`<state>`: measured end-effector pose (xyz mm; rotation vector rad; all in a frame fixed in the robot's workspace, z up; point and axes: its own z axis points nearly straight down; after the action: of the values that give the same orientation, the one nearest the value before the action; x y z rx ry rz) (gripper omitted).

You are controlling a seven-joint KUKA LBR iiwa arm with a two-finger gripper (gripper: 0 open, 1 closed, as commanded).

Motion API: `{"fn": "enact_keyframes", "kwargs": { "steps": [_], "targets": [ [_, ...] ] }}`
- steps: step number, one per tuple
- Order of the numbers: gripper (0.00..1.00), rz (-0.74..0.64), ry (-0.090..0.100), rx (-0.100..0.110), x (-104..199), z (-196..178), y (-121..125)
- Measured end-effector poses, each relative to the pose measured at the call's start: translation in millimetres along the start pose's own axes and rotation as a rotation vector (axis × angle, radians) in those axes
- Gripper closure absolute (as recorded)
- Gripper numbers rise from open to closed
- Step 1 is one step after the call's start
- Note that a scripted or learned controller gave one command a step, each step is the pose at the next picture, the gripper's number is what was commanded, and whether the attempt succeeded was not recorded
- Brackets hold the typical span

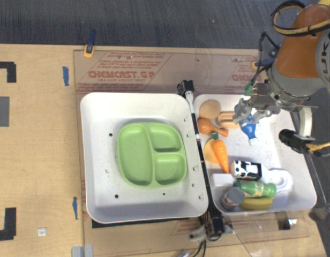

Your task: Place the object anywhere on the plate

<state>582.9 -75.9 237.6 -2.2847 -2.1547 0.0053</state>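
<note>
Camera view: the hand (249,123), its grip unreadable, hovers over the right bin (301,194), well apart from the plate (151,154).

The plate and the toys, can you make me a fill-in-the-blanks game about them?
1. The plate is colored ____.
2. The plate has ____ compartments.
3. The carrot lies in the ____ bin.
4. The gripper hangs over the ____ bin.

Missing words: green; three; right; right
</note>
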Motion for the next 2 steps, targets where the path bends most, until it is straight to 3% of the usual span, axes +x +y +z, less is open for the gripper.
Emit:
{"fn": "enact_keyframes", "kwargs": {
  "steps": [1,2],
  "targets": [
    [1.00,0.026,0.003,-0.006,62.0,0.0,28.0],
    [0.00,0.028,0.000,-0.006,59.3,-0.5,28.0]
  ]
}}
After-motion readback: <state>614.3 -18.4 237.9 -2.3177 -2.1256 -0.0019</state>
